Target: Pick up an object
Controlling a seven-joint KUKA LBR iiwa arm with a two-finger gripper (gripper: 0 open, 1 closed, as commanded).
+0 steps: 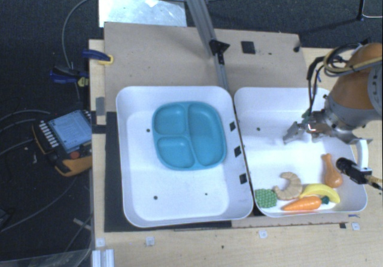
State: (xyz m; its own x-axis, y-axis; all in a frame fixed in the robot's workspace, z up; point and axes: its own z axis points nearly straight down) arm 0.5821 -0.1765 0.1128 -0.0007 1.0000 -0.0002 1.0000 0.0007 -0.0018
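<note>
My gripper (294, 133) hangs over the middle of the right bin (263, 104), above bare white floor. Nothing shows in its grasp. Toy food lies along that bin's front edge: a green piece (266, 197), a tan croissant-shaped piece (290, 185), a yellow banana (321, 191) and an orange carrot (302, 203). A brown drumstick (330, 171) lies a little to the right and nearer the front than the gripper. All of these items lie apart from the gripper.
The left bin (134, 158) holds a blue divided plate (189, 134). The grey arm with its orange band (359, 83) comes in over the right bin's far right side. Cables and a handheld device (67, 135) lie off the bench to the left.
</note>
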